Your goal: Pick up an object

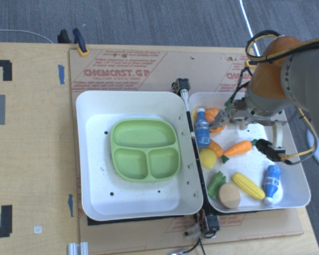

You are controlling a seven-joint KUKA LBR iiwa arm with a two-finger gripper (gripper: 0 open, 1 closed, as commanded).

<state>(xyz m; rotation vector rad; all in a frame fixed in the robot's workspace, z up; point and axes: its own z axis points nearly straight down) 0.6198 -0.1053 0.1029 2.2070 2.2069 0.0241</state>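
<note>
Toy food is heaped in the right bin (300, 187): a blue bottle (202, 127) along the near-left wall, a carrot (237, 148), a lemon (208, 158), a green pepper (216, 184), corn (248, 186), a beige ball (229, 196) and a second bottle (271, 182). The gripper (221, 120) is seen low over the bin's top left, just beside an orange piece (212, 113) that is partly hidden. Whether the claw is wide or narrow cannot be told; it is blurred and masked by the wrist. Nothing is seen held. A green divided plate (145, 149) is seen in the left bin (90, 142).
</note>
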